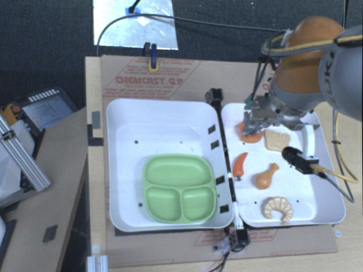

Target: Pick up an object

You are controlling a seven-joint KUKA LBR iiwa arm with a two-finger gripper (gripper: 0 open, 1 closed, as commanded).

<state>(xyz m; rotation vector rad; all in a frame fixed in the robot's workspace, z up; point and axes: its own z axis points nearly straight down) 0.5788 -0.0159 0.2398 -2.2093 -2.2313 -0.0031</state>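
Fingers (pixel 253 124) are down at the far left corner of the right bin (pixel 329 208), over an orange-red flat object (pixel 249 134). How far they are parted, and whether they grip it, I cannot tell; their tips merge with the object. It appears to rest on the bin floor, so no lift yet.

Near by in the same bin: bread slice (pixel 276 139), red chilli (pixel 240 163), drumstick (pixel 266 176), croissant (pixel 277 208). Left bin (pixel 127 129) holds a green divided plate (pixel 178 187).

Judgement: approach done; grasp and lift remain.

A dark speckled carpet floor (pixel 45 33) surrounds the light wooden bench (pixel 170 72); a shiny metal sheet (pixel 133 16) lies on the floor behind it.
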